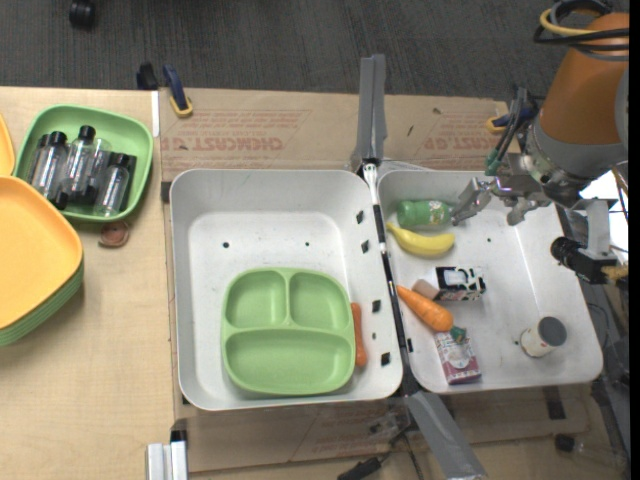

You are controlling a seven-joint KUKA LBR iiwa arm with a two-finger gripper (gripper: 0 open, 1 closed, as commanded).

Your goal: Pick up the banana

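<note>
The yellow banana (421,238) lies in the right bin (570,368) near its back left corner, curved and flat on the floor. A green bottle (426,212) lies just behind it, touching or nearly touching. My gripper (494,207) hangs over the back of the right bin, to the right of the banana and a little behind it. Its two fingers (468,203) stand apart with nothing between them. The left finger's tip is near the bottle's right end, clear of the banana.
The right bin also holds an orange carrot (426,308), a black-and-white carton (460,283), a pink carton (458,358) and a small grey cup (542,336). A green divided plate (288,330) lies in the left bin. A tray of bottles (85,163) stands at far left.
</note>
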